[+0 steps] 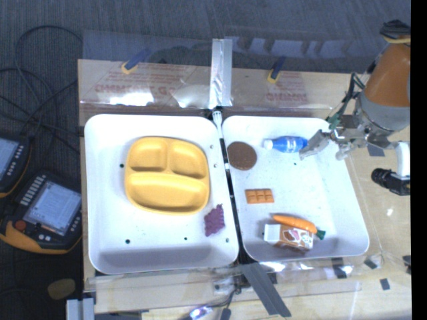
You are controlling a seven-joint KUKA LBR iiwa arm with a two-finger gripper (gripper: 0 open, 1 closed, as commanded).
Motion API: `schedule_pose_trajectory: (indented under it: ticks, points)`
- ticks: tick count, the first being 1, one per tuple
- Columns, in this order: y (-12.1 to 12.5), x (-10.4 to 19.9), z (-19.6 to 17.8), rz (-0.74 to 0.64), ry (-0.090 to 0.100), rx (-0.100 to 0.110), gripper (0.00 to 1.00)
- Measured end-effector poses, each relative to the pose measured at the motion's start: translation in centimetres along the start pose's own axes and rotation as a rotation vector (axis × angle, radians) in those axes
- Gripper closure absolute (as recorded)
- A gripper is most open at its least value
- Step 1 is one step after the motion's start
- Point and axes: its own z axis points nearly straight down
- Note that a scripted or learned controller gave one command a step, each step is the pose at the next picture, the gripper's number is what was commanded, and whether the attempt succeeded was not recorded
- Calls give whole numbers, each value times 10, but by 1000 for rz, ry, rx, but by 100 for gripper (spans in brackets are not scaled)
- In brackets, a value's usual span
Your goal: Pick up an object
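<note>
Sitting in left bin (100,199), yellow divided tray (167,174) is taking up most of it, purple grape bunch (214,220) lying just off tray's lower right. Across divider from tray: snack packet (288,237) touching carrot (295,223), blue water bottle (285,144), brown disc (241,156), orange waffle piece (259,196). Gripper (328,145) is hovering just past bottle, fingers spread, gripping nothing.

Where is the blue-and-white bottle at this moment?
The bottle lies on its side near the far edge of the right bin, between the brown round disc on its left and the gripper on its right.
</note>
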Motion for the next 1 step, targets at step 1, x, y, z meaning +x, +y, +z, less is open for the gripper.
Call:
schedule_pose_trajectory:
  ticks: [1]
  points:
    - [-61, -10, 71, -84, 0, 1, 0]
